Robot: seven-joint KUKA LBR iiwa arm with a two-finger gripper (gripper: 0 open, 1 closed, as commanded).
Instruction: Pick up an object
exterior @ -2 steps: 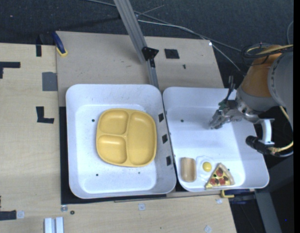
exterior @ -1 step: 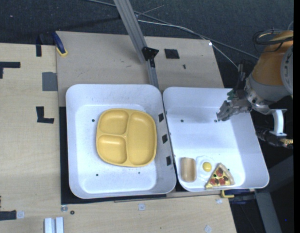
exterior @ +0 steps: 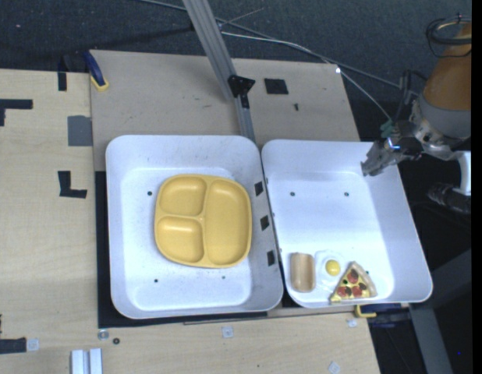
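Most of the right bin's [exterior: 342, 209] floor is being left open for passage. Its near edge is being crowded by a brown block [exterior: 302, 272], a fried egg [exterior: 331, 267] and a pizza slice [exterior: 353, 284]. The left bin's [exterior: 132, 209] middle is being taken up by a yellow divided plate [exterior: 203, 220].

Even, fairly bright overhead light falls across the bench [exterior: 186, 92], and the two white bins [exterior: 132, 287] come close to washing out, their floors nearly featureless. The yellow tray [exterior: 203, 220] in the left bin casts only a thin, soft shadow at its lower edge. Above the bench the dark floor drops into murk. The picture is low-resolution and slightly soft throughout; right of the bins, the arm [exterior: 448, 84] looks smeared.
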